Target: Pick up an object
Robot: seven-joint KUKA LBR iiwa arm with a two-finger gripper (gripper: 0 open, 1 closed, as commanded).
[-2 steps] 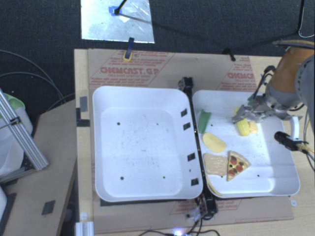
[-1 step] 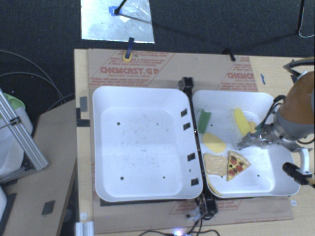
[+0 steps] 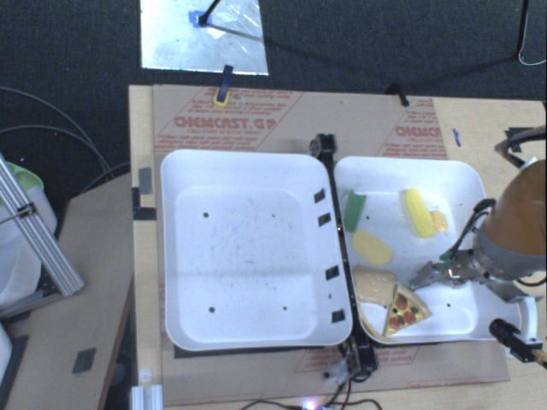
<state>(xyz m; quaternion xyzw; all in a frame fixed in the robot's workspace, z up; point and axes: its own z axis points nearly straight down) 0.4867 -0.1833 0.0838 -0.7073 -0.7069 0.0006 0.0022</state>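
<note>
A: Our nearest target looks like the pizza slice (image 3: 405, 310) in the right bin's (image 3: 466, 173) front corner, touching the bread slice (image 3: 373, 284).

B: We see the gripper (image 3: 432, 273) just beside it, low over the bin floor; its fingers seem slightly parted and hold nothing.

A: Closing here, we risk pinching air, or nudging the pizza against the bread and the bin wall.

B: The yellow lump (image 3: 373, 247), corn (image 3: 419, 212) and green block (image 3: 353, 209) lie farther back.

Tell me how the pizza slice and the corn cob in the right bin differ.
The pizza slice is a flat wedge with red topping, lying at the bin's near edge; the corn cob is a rounded, plain yellow stick lying toward the far side. The slice rests against a bread piece; the cob lies apart. Both sit in the right bin.
</note>
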